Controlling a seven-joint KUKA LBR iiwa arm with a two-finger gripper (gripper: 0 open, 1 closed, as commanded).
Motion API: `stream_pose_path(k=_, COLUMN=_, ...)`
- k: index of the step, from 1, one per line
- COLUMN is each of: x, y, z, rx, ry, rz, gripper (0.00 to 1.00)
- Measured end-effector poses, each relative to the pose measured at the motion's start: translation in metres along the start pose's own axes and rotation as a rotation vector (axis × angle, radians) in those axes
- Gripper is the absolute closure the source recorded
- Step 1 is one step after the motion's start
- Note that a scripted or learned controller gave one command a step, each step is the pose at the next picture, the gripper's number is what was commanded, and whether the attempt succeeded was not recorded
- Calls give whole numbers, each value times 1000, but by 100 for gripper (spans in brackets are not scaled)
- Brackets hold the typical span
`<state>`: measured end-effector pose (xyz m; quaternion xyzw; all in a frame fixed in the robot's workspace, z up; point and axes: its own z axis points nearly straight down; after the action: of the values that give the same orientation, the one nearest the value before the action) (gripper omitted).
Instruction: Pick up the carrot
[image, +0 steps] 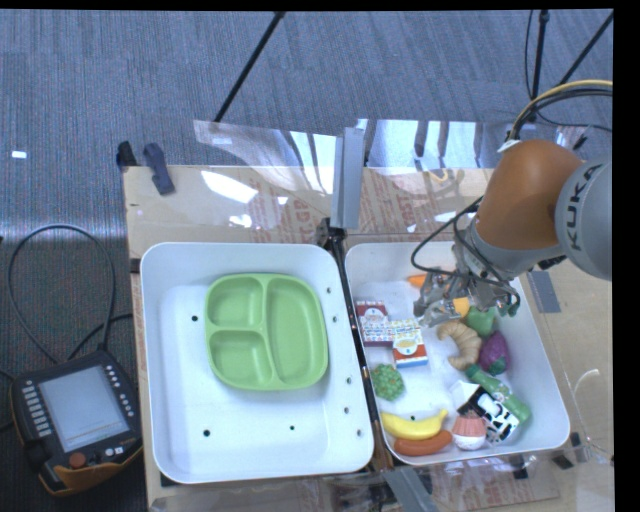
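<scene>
— What's the bench (250, 210) like?

— A wooden top, with a shiny clear sheet (400, 145) standing along its far edge.

— And what sits on it?

— Two shallow white bins, side by side and touching at the middle. The left bin (170, 440) reaches the bench's left edge; the right bin (545, 370) runs toward its right edge.

— Anything else?

— Two dark clips (145, 160) at the far left corner.

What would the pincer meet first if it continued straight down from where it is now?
Probably the croissant, which lies just under the pincer in the right bin. Depth is unclear; a small orange piece beside the pincer could come first.
</scene>
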<state>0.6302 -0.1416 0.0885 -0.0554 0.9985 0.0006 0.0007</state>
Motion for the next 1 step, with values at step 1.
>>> stream_pose_path(k=1, x=-2, y=1, z=-11, rx=1, ry=-5, rz=-3, gripper=0)
